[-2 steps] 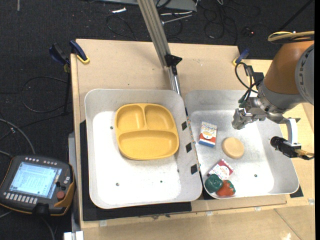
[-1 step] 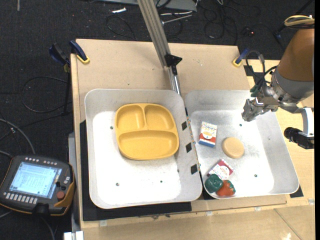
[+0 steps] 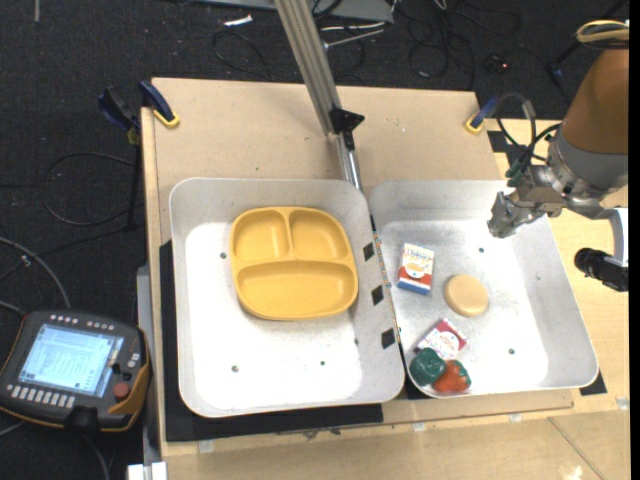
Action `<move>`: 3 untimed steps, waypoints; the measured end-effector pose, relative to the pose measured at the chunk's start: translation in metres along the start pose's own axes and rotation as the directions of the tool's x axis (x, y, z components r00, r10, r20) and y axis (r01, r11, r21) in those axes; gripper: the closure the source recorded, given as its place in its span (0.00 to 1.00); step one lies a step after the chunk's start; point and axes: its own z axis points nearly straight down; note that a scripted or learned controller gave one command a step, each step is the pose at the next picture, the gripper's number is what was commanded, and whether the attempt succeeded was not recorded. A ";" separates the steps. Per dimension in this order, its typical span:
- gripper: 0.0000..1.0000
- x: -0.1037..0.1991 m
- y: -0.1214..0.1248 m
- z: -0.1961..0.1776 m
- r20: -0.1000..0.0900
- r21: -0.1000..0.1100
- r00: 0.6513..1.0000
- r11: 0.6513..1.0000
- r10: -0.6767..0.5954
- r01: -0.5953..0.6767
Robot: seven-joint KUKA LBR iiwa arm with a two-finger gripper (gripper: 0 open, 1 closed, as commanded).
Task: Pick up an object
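My gripper (image 3: 503, 220) hangs over the upper right part of the right bin (image 3: 560, 308), coming in off the grey arm (image 3: 590, 158) at the right edge. From this high slanted view I cannot tell how it is set, and I see nothing in it.

Everything worth picking lies down and to the left of it in the view. Nearest is the round tan puck (image 3: 467, 295), sitting about mid-bin, apart from its neighbours, with no long axis to worry about, so any wrist angle would do. Just left of it stands a small white and orange carton (image 3: 416, 268), its longer side running roughly up and down the picture. Further down, near the bin's lower left corner, a small packet (image 3: 446, 340) leans against a green and red lump (image 3: 441, 371); those two touch, so I judge them the awkward choice.

The left bin (image 3: 200, 268) carries a yellow divided tray (image 3: 294, 263), well apart from the gripper.

I'd go for the puck: a short move down-left, then a descent
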 end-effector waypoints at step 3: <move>1.00 0.159 -0.030 0.004 -0.003 0.005 1.000 1.000 -0.006 0.006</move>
